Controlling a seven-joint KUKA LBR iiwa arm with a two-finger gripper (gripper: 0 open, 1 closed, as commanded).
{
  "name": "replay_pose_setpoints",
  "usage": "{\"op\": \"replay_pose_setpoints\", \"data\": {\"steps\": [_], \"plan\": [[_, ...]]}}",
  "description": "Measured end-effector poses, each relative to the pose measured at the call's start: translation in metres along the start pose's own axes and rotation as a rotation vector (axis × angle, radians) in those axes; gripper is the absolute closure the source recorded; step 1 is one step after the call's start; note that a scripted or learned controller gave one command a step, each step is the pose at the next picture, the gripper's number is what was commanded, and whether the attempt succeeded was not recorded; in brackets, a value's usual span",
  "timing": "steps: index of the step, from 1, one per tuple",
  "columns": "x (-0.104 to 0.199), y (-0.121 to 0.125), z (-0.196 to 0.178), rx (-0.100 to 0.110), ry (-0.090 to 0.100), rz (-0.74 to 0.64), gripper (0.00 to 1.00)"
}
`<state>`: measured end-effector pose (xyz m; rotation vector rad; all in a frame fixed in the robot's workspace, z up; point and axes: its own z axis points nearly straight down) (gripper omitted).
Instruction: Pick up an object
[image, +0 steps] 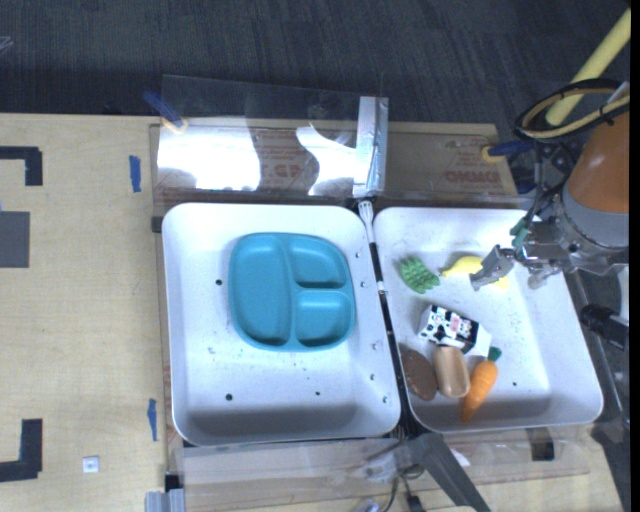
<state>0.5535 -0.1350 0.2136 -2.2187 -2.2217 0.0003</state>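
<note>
Two white bins sit side by side on the worktop (80, 330). The left bin (190, 380) holds one blue divided tray (292, 290), three compartments, lying flat near the bin's middle. The right bin (560, 380) holds six small items.

One yellow banana-like piece (462, 266) sits in the bin's upper middle, long axis roughly left-right. One green ridged piece (417, 273) lies just beside it on the left, long axis slanted from upper left to lower right. One black-and-white patterned block (448, 327) sits near the centre, tilted, long axis running upper left to lower right. Below it are one brown oval piece (419, 374), one tan loaf-like piece (452, 373) and one orange carrot (480, 386), packed close, the tan one touching both neighbours. The carrot's long axis is tilted, green top up and right, tip pointing down and left. The brown and tan pieces run roughly up-down.

The arm reaches in from the right, orange band (605, 170) at the right edge. The gripper (512, 268) hangs over the upper right part of the right bin, just right of the yellow piece. Its two fingers stand apart, one lower left near the yellow piece, the other to the right, with nothing between them. Whether the left finger (490, 272) touches the yellow piece cannot be told.
</note>
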Motion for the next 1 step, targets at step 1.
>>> {"op": "replay_pose_setpoints", "data": {"steps": [1], "plan": [[0.0098,0.0786,0.1,-0.016,-0.004,-0.124,0.0]]}}
